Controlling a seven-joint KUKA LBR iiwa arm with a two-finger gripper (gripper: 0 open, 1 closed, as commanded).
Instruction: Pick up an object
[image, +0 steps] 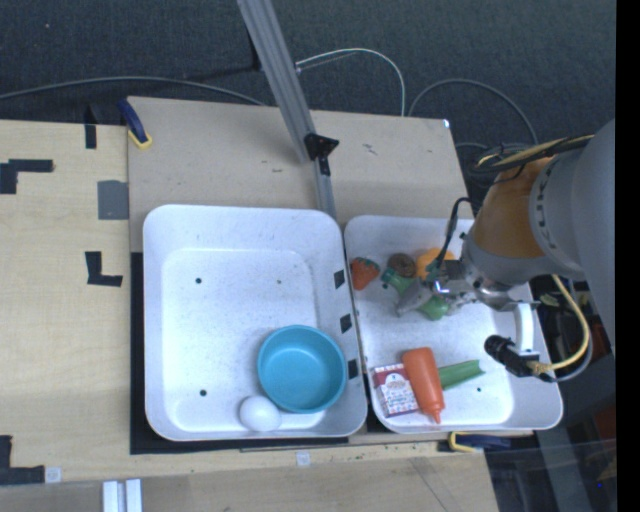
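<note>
**Down among the small toys in the right bin**

My hand (437, 290) is low over the upper middle of the right bin (500, 410), reaching in from the right with my orange-banded wrist above it. I have gone in here because this is where the small things crowd: a green piece (433, 308) lies right under my hand, a brownish round toy (401, 264) and a bit of orange (428, 262) sit just beyond it, and a small red-and-green toy (364, 271) rests near the bin's left wall. The cluster is tight, so my hand touches or nearly touches several of them at once. Whether my hand is wide, narrow or closed on something I cannot tell; my own body and the clutter hide that.

The green piece seems the likeliest thing to lift, being directly beneath me. I judge the grasp not yet proven, since nothing is clearly seen caught in my hand.

Nearer the front of the same bin lie a carrot (425, 380), a green stick (460, 374) just beside it, and a small red carton (393, 391) touching the carrot's left side. These are well apart from my hand.

The left bin (200, 235) holds a blue bowl (300, 368) with a white ball (259, 412) against it. Both bins sit side by side on the worktop (220, 150).
</note>
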